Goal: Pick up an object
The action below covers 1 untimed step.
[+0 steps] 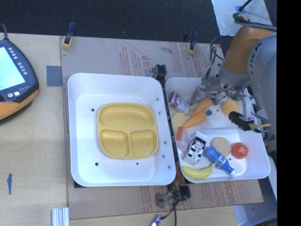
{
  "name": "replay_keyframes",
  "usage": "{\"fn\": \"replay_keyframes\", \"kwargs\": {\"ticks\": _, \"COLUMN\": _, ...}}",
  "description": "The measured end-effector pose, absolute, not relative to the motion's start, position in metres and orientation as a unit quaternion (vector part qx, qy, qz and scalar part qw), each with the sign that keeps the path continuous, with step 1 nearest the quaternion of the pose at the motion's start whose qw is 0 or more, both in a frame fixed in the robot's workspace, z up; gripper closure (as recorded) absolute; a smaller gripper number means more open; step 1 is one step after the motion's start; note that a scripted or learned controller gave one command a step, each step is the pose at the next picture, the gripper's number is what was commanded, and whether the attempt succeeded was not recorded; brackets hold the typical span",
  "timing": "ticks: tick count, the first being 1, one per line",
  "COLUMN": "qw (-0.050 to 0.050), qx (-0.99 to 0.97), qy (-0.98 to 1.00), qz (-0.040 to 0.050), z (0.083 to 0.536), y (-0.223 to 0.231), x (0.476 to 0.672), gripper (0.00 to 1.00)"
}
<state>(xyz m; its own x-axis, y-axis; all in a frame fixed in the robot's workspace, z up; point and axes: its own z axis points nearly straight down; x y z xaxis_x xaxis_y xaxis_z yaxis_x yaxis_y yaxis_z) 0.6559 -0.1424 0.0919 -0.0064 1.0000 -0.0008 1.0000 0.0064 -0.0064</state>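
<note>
My gripper point(210, 92) hangs low over the back of the right bin point(256, 173), right above the thick end of an orange carrot point(202, 107). A second carrot point(195, 120) lies just in front of the first. Nothing can be made out between the fingers. Also in this bin are a yellow lemon point(230, 107), a red tomato point(239, 150), a tan disc point(220, 145), a blue bottle point(219, 160), a banana point(197, 172), a cow-print carton point(195, 149) and a red-and-white wrapper point(178, 102).
The left bin point(80, 164) holds a yellow divided plate point(128, 129). A teach pendant point(14, 79) lies on the bench at far left. Clamps point(69, 34) sit at the back edge of the cardboard sheet. The arm point(249, 55) covers the right bin's back right corner.
</note>
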Motion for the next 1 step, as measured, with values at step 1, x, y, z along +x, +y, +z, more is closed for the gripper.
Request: {"fn": "replay_keyframes", "kwargs": {"ticks": 1, "qw": 0.003, "qx": -0.704, "qy": -0.710, "qz": 0.0033, "z": 0.0918, "y": -0.1317, "x": 0.6557, "gripper": 0.00}}
